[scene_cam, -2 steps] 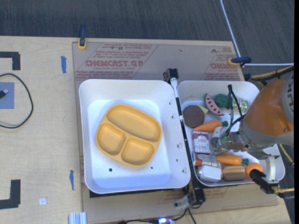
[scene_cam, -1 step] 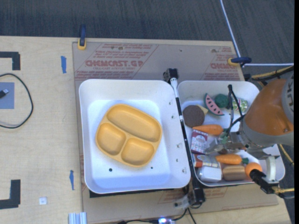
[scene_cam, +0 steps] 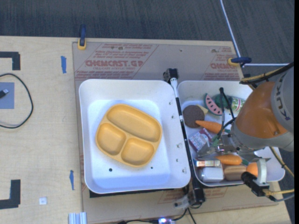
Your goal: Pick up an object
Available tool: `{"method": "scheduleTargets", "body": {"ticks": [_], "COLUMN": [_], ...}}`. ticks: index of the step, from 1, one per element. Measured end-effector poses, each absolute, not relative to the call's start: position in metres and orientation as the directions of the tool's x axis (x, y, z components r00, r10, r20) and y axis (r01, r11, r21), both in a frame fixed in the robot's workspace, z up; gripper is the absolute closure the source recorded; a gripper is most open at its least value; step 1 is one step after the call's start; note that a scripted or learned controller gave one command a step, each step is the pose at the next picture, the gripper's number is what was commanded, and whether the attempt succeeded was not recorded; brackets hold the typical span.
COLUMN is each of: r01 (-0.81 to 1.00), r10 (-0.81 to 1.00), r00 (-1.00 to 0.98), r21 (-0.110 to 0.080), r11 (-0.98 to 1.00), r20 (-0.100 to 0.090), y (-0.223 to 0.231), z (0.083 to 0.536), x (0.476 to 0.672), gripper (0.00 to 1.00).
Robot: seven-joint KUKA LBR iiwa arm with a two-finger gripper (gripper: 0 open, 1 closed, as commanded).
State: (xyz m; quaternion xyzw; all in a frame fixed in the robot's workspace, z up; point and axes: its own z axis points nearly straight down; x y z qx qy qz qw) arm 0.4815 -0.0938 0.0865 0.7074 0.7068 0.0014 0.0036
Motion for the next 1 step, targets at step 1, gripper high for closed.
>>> {"method": "scheduleTargets", "body": {"ticks": [1], "r01": [1.0], "r10": [1.0], "r00": [0.001], "r21": [0.013], "r11": [-0.001], "r20": [-0.004], "y": [-0.0936], "z": [0.0973], "x": [0.4835], "gripper": [1.0]}}
